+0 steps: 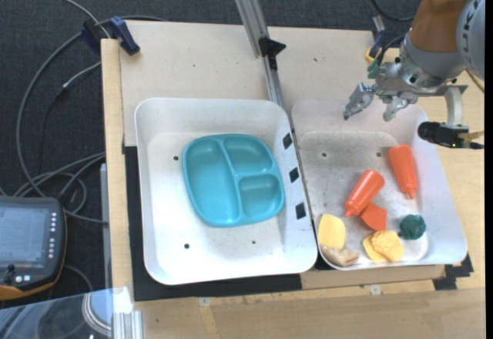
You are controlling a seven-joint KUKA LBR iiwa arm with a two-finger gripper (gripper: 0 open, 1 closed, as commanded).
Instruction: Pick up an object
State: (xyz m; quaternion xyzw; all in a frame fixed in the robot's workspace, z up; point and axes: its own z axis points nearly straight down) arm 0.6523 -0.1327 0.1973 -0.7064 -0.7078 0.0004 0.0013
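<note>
Gripper (375,104) is up over the far rim of the right bin (451,199), fingers spread apart with nothing between them. Arm comes in from the upper right, orange band above the wrist.

Right bin holds all the pickable stuff, clustered in the near right part:
- orange carrot-like piece (404,169) near the right wall, pointing down
- second orange bottle-shaped piece (363,191) lying at a slant, just left of it
- small red block (374,217) touching the slanted piece's lower end
- dark green round item (412,226) beside the red block
- yellow rounded piece (332,233) at the near-left
- yellow ridged piece (384,246) by the near rim
- tan scrap (342,256) under the yellow rounded piece

All well clear of the gripper.

Left bin (154,199) has a teal divided plate (231,178), three compartments, lying flat near the middle
</note>
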